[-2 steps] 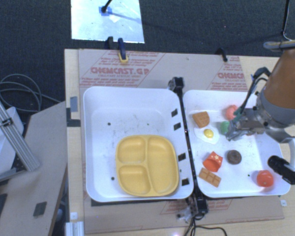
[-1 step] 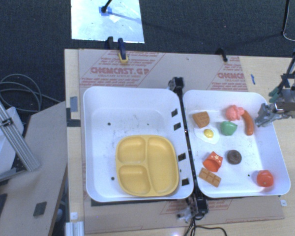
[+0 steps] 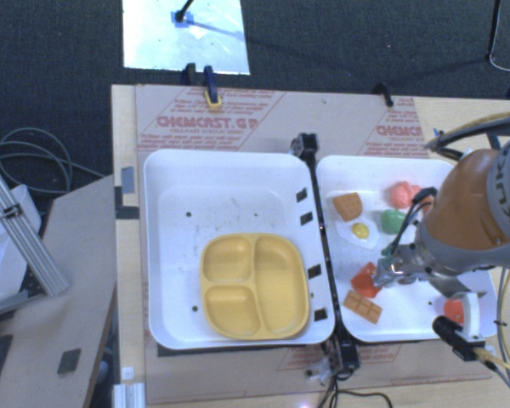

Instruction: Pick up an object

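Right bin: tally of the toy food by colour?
Visible pieces in the right bin; the arm hides part of it:
Brown: 2, toast-like piece and waffle-like piece
Red: 1
Green: 1
Pink: 1
White with yellow: 1, fried egg
Total: 6

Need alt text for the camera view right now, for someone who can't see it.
The gripper sits low in the right bin, at a red toy, among a fried egg, waffles and other toy food. The left bin holds a yellow divided plate.
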{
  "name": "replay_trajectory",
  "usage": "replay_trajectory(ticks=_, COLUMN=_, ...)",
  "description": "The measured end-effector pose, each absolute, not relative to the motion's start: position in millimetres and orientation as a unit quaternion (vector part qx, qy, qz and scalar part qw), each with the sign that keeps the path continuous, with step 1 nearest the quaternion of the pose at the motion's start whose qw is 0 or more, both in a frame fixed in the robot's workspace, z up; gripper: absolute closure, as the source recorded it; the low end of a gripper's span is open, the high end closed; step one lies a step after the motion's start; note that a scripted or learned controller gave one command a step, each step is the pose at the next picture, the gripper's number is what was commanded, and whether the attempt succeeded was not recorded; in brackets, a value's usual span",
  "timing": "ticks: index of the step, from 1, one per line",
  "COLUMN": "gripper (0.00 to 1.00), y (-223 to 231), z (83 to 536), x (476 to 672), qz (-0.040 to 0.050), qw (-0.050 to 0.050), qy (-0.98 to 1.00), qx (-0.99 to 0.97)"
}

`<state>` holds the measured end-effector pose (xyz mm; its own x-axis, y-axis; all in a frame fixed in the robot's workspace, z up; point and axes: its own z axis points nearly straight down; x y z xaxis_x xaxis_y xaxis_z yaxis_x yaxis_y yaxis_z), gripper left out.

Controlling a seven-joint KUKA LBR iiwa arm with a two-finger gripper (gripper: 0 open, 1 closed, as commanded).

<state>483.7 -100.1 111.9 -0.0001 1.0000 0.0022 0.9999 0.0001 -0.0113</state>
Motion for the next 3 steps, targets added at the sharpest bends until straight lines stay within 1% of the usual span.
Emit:
replay_trajectory(ticks=1, gripper=1.0, y=-80, z=203, x=489.0, qz=-0.0035, qw=-0.004, qy=-0.709, qx=-0.705)
replay_trajectory(ticks=2, gripper=1.0, y=-41, z=404, x=488.7, qz=-0.008, qw=-0.007, qy=-0.71, qx=-0.704)
replay_trajectory(ticks=3, gripper=1.0, y=-42, z=407, x=488.1, qz=-0.0024, qw=-0.003, qy=-0.711, qx=-0.703)
